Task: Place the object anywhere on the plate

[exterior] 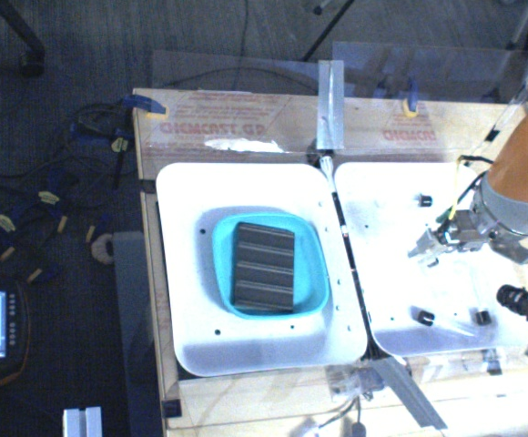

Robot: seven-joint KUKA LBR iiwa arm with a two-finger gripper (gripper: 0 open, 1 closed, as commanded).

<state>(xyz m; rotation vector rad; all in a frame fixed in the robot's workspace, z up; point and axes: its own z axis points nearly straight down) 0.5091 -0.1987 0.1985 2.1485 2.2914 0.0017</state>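
Observation:
A dark grey ridged block (264,267) lies flat on the light blue plate (314,285), which sits in the middle of the left bin (182,244). My gripper (431,247) hangs over the right bin (382,271), well to the right of the plate, with its tips pointing left. Nothing shows between its tips.
A raised divider (340,235) separates the two bins. A few small dark bits (424,316) lie on the right bin's floor. A wooden board (237,126) runs along the back, and cables (73,144) lie on the floor to the left.

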